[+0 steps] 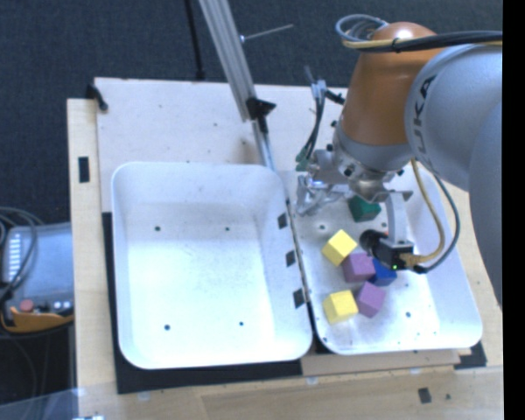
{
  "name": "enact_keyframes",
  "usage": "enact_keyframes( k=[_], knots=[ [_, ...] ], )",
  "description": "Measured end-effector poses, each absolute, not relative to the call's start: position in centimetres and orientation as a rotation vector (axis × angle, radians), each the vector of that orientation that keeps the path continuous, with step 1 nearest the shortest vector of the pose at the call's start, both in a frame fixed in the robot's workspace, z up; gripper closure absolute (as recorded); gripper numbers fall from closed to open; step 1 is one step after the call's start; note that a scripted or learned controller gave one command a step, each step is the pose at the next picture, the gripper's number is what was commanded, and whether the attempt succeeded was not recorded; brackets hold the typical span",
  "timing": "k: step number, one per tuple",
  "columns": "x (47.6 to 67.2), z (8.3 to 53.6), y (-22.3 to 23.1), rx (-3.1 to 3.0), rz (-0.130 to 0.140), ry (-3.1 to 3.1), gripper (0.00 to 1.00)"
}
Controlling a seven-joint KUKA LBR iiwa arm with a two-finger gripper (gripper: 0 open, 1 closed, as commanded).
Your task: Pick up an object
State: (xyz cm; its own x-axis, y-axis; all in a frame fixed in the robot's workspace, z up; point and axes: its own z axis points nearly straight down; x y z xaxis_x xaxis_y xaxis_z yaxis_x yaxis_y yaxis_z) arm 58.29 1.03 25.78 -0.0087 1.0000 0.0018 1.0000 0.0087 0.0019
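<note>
The right bin (446,309) holds several small blocks. A yellow cube (339,246) lies near its middle, and a second yellow cube (340,305) sits near the front. Between them are a purple block (359,266) and another purple block (371,298). A blue block (384,275) peeks out beside a black cable fitting. A green block (364,207) lies partly hidden under the wrist. My gripper (313,191) hangs over the right bin's back left corner, close to the wall between the bins, up and left of the nearest yellow cube.
The left bin (201,261) lies beside the right one. A slanted aluminium post (232,55) rises behind the bins. The big grey and orange arm (402,86) covers the right bin's back part. A control pendant (31,274) sits off the bench at left.
</note>
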Motion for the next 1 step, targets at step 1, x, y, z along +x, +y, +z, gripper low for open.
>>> enact_keyframes(
  k=[1],
  knots=[
    [58.31, 24.82, 5.73, 2.216, -0.001, 2.230, 1.00]
  ],
)
